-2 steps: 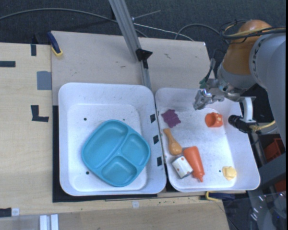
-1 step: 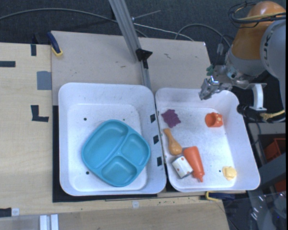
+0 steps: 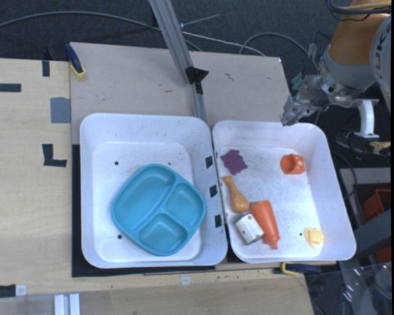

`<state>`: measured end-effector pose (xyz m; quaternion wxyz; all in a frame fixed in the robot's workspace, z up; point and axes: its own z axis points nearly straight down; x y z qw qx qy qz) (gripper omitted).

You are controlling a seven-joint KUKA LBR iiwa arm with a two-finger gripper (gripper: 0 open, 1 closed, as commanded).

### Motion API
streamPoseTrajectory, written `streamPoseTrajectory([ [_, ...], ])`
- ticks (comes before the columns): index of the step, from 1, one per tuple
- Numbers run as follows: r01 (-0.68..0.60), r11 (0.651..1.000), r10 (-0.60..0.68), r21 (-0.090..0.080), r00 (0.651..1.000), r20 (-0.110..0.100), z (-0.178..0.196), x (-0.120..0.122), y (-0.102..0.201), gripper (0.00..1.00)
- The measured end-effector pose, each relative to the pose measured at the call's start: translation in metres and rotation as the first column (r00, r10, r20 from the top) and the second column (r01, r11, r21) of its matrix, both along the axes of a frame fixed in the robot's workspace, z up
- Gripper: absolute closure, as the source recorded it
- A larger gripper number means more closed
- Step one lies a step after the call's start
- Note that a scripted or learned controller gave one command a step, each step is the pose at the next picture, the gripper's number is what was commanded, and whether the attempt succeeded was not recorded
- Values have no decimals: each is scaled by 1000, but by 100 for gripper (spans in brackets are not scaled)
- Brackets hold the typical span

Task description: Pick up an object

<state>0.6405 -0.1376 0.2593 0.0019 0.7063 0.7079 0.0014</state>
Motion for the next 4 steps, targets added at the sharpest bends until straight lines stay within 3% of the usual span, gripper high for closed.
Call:
streamPoseTrajectory([
  [3, -5, 1000, 5, 2, 1000, -7, 3, -7, 159, 100],
  [4, -4, 1000, 4, 1, 1000, -9, -22, -7, 211, 100],
])
